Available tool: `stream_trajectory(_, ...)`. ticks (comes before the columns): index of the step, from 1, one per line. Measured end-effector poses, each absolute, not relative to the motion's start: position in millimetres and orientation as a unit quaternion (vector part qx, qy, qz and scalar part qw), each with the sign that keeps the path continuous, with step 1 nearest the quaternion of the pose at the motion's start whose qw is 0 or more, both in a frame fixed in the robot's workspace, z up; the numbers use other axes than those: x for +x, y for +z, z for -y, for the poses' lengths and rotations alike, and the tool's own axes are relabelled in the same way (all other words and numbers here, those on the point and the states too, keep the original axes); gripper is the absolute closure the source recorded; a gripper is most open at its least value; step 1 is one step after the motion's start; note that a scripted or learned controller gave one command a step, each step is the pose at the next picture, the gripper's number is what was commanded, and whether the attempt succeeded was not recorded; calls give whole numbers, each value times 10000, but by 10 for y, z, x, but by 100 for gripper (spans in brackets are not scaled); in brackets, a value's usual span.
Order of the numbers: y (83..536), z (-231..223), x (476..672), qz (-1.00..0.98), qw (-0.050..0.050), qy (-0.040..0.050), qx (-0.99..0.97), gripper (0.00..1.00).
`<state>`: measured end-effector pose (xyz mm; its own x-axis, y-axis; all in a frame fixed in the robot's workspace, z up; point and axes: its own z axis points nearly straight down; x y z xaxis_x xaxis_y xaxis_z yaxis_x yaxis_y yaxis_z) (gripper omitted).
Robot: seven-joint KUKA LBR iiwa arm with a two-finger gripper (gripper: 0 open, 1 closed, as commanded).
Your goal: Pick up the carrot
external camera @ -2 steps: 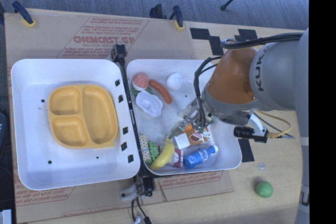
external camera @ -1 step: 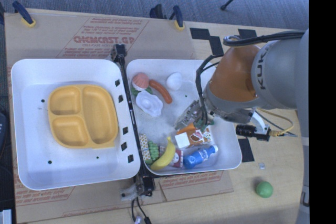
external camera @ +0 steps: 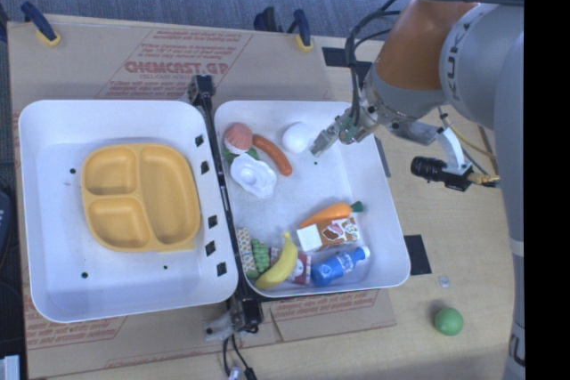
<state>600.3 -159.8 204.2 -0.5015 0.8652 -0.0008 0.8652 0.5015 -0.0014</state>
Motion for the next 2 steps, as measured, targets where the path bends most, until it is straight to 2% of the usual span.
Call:
stream_trajectory(1, 2040, 1598, 6002, -8664, -2, -8, 4994, 0)
stream_trajectory(2, 977, 2113, 5242, -9135, -17, -4, 4069, 0)
